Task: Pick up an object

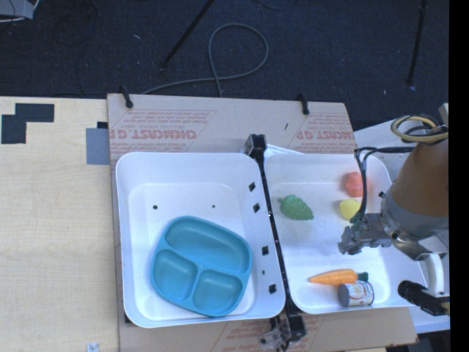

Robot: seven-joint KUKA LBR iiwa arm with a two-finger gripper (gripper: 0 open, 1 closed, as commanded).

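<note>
The right bin (322, 174) holds a green leafy toy (296, 207), a red-orange round object (354, 183), a yellow object (349, 209), an orange carrot (333, 276) and a small can (355, 294). My gripper (353, 240) hangs over the right part of this bin, just below the yellow object and above the carrot. I see nothing between its fingers. The arm's grey body and orange band (421, 182) cover the bin's right edge.
A blue divided tray (201, 264) lies in the left bin (139, 196). A black divider (265, 218) runs between the two bins. Cardboard (220, 127) lies behind the bins, with cables on the dark floor beyond.
</note>
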